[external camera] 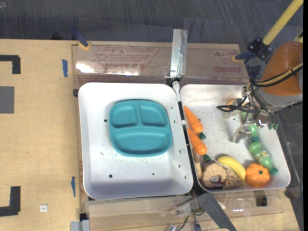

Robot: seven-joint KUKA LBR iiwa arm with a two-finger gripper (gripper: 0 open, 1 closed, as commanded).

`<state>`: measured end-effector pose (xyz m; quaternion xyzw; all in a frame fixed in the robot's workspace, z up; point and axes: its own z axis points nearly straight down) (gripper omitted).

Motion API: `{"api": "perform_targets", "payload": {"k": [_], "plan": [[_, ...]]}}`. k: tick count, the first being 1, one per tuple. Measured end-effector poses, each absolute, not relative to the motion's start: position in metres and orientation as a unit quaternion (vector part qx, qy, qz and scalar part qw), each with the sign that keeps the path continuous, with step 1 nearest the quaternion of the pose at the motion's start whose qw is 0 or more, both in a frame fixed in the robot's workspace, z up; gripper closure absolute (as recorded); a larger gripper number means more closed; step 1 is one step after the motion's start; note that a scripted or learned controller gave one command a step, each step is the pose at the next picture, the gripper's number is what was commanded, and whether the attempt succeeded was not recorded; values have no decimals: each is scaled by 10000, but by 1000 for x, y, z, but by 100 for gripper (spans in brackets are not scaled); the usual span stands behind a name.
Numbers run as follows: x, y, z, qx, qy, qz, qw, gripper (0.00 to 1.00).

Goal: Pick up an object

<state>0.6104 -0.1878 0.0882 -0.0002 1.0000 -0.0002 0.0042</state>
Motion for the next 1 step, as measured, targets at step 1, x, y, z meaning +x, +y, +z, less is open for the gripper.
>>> {"api": "perform_targets", "payload": {"k": [1], "plan": [[595, -224, 88, -228, 9997, -10, 36, 0]]}}
